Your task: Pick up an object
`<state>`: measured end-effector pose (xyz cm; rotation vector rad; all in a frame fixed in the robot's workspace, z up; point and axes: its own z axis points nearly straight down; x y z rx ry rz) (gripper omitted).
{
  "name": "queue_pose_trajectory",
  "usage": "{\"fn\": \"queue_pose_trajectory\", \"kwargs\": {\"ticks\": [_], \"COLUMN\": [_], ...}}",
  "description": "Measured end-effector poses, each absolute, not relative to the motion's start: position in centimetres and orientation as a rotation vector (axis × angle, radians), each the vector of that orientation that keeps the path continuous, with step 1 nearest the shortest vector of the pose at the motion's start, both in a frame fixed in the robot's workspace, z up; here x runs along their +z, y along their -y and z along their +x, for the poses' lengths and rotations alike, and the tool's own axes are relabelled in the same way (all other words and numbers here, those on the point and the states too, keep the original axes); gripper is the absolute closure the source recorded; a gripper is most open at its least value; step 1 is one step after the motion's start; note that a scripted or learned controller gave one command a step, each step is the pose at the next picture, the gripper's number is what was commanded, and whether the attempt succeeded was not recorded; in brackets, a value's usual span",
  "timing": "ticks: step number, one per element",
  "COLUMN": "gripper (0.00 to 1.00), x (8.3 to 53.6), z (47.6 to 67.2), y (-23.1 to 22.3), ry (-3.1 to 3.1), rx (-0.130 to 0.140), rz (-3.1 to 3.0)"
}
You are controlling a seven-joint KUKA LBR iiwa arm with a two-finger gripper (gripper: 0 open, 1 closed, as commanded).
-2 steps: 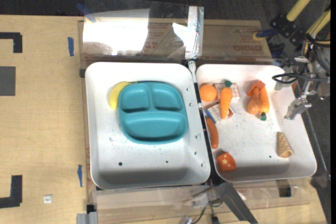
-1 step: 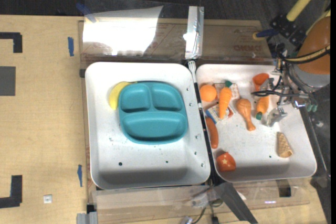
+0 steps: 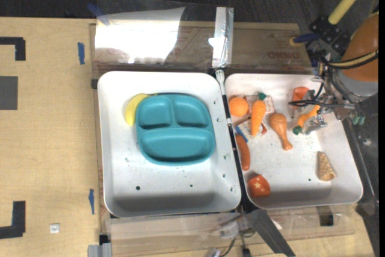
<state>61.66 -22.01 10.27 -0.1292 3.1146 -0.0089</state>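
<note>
Bins sit side by side on the bench. Left bin (image 3: pixel 114 177) carries a teal divided plate (image 3: pixel 175 128) at its centre, a yellow item (image 3: pixel 131 108) tucked under the plate's left edge. Right bin (image 3: pixel 346 189) holds toy food: orange (image 3: pixel 239 106), carrot (image 3: pixel 257 117), drumstick (image 3: pixel 280 128), tomato (image 3: pixel 259 185) near the front edge, cone (image 3: pixel 325 165) toward the right edge. Gripper (image 3: pixel 313 114) hangs low at the back right corner beside a small orange piece (image 3: pixel 299 94); whether its claw is spread or pressed together cannot be told. Judgement: drumstick looks light, stiff, smooth; grasp across its narrow shaft.
</note>
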Motion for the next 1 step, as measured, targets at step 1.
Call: {"fn": "queue_pose_trajectory", "kwargs": {"ticks": [1], "gripper": [1.0], "x": [24.14], "z": [65.43], "y": [13.56], "ry": [-3.113], "rx": [-0.004], "rz": [-0.204]}}
